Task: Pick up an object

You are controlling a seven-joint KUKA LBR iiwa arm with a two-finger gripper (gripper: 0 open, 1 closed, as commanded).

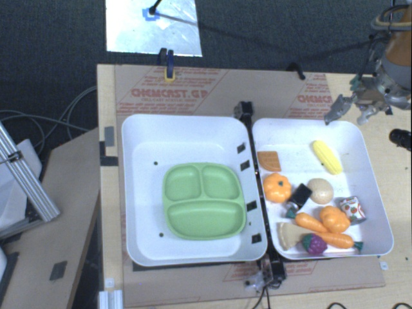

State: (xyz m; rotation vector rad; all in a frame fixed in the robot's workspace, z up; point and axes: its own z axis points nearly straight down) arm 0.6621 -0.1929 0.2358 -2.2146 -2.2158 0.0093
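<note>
Red "CHEMCAST GP" lettering runs across the brown protective sheet (187, 92) on the desk (71, 166), just behind the two shallow white bins. Taking the green three-compartment plastic plate (205, 200) in the left bin (145, 147) as landmark, the toy foods lie to its right in the right bin (373, 172): a yellow corn cob (327, 156), a small orange pumpkin (277, 188), orange carrots (322, 230), a purple grape bunch (314, 244). Beyond that bin's far right corner hangs the grey claw (353, 109), fingers spread apart, grasping nothing.

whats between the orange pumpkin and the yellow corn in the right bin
In the camera view, mostly bare white bin floor separates the pumpkin from the corn; the cracker sits just off that line.
</note>
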